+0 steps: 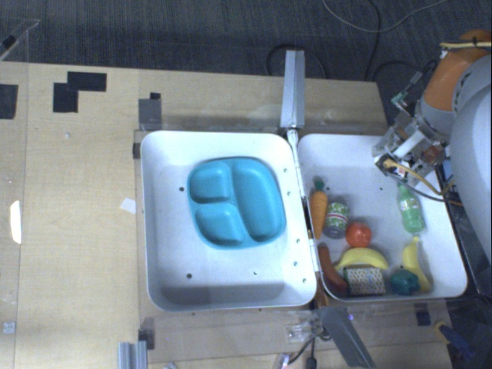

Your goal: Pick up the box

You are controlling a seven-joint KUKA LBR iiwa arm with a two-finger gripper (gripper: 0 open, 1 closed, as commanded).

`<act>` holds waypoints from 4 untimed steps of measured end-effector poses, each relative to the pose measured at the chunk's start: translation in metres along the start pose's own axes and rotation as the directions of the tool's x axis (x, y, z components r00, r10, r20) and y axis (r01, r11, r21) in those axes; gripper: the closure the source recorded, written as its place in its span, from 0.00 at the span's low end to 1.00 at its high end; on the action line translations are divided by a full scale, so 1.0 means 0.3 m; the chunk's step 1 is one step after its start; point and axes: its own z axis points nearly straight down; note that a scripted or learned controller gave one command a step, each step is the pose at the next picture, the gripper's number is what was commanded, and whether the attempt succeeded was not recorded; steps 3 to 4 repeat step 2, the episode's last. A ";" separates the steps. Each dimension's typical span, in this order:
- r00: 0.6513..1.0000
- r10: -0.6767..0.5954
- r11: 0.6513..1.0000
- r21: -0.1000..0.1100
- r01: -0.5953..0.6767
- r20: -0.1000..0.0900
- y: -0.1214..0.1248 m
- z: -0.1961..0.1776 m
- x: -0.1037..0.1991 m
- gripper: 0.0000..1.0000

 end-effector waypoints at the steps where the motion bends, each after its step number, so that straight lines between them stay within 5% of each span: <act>1: 0.999 0.044 0.999 -0.012 -0.044 0.007 -0.204 0.127 0.113 0.00; 2: 0.989 0.150 0.989 0.003 -0.150 0.001 -0.020 0.045 -0.016 0.00; 4: 0.989 0.150 0.989 0.003 -0.150 0.001 -0.020 0.045 -0.016 0.00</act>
